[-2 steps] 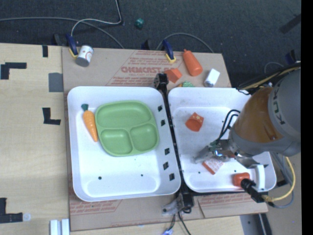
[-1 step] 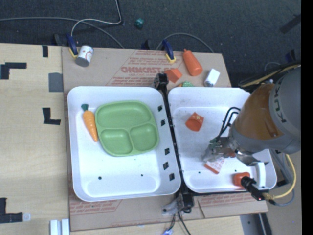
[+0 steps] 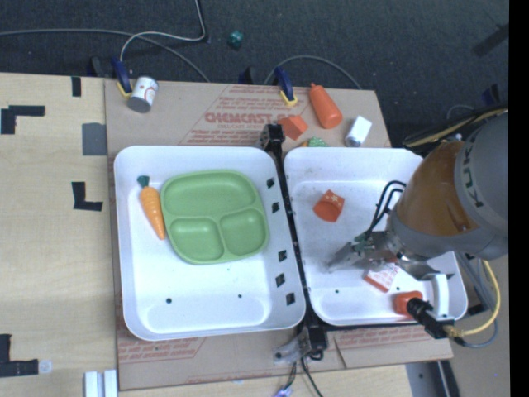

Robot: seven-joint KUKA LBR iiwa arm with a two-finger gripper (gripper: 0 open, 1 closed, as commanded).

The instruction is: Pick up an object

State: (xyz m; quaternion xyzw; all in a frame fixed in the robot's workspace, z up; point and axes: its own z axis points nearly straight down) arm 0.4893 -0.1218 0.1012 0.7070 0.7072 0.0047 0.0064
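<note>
The grey arm (image 3: 463,197) reaches in from the right, its tool (image 3: 340,259) lowered, fingers spread apart.

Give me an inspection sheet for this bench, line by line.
Surface: two white bins, left bin and right bin, on a cardboard sheet.
Job's things: orange block and red-white item in the right bin; green divided plate and toy carrot in the left.
Clutter: orange bottle, small can, white cube behind the bins.
Grippers: pincer low over the right bin, holding nothing visible.
Cables: wires behind the bench.
Surroundings: dark floor.
</note>
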